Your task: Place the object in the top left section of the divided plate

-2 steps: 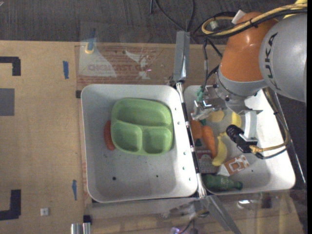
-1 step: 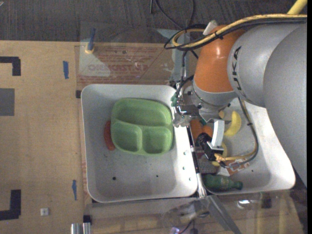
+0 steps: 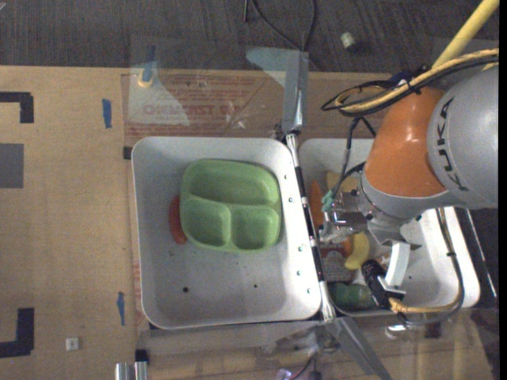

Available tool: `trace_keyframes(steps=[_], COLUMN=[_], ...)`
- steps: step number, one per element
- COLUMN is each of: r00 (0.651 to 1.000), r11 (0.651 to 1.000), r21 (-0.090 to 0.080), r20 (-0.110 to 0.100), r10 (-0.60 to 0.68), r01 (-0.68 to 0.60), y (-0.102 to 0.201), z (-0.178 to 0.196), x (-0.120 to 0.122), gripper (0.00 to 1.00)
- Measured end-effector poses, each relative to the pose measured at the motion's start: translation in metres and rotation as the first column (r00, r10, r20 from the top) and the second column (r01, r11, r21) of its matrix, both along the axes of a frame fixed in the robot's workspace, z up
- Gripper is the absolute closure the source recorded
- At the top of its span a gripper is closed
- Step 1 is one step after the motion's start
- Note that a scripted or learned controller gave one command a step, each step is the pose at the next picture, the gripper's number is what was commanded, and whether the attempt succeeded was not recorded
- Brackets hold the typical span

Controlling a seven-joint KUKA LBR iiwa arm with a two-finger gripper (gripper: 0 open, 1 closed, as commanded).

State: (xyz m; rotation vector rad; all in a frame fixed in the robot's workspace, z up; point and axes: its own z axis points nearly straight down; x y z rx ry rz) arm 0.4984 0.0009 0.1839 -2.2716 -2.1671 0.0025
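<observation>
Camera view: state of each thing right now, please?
Green divided plate: upright in left bin, every section empty.
Orange-red object: on left bin's floor, against plate's left edge.
Arm: reaching over right bin.
Yellow object: lying in right bin, close by the arm.

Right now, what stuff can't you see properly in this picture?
From the camera view:
- In the left bin, the orange thing: the edge of the green divided plate hides part of it, so its shape is unclear.
- In the right bin: the arm covers most things. A yellow one and a green one peek out, too hidden to name.
</observation>
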Motion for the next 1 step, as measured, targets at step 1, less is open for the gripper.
trace_keyframes(steps=[1], r00=[1.0], r11=[1.0], r21=[-0.001], r20=[0.003], r10=[-0.025], r01=[0.025], y=[-0.0663], z=[0.0567], x=[-0.019], gripper=[1.0])
